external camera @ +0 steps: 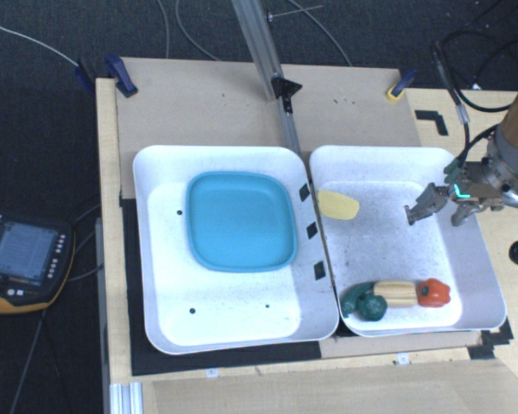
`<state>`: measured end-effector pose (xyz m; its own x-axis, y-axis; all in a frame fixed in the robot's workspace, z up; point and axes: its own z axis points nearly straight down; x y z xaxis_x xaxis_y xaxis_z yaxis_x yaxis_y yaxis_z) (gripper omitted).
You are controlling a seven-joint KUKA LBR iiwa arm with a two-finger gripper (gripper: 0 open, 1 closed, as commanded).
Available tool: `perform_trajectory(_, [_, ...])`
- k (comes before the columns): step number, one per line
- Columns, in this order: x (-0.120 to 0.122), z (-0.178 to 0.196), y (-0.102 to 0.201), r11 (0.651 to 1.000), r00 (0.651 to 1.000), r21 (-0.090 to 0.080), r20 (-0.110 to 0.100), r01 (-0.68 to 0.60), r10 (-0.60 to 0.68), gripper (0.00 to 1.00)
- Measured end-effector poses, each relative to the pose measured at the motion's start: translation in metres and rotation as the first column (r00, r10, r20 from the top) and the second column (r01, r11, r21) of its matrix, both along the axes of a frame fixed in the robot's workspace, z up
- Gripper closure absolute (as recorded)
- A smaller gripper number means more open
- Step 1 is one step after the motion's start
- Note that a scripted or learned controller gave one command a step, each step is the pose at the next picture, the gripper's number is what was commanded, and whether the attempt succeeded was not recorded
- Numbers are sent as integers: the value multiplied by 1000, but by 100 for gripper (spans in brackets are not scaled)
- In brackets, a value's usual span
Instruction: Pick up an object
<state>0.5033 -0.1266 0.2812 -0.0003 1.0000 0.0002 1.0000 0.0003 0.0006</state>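
Over right bin (pixel 466 166) right edge: tool (pixel 443 209) fingers apart, bare floor below.

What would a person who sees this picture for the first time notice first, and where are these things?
The eye goes first to the large blue plate, which lies in the middle of the left bin. Next come the colourful things along the near edge of the right bin: a dark green piece, a tan piece and a red one, with a yellow piece apart at its left side. The gripper hangs open over the right bin's right part.
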Motion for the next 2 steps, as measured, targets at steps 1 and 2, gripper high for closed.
perform_trajectory(1, [0, 0, 0, 1000, 1000, 0, 0, 0, 0, 0])
perform_trajectory(2, [-7, -49, -7, 1000, 1000, 0, -4, 1, -1, 0])
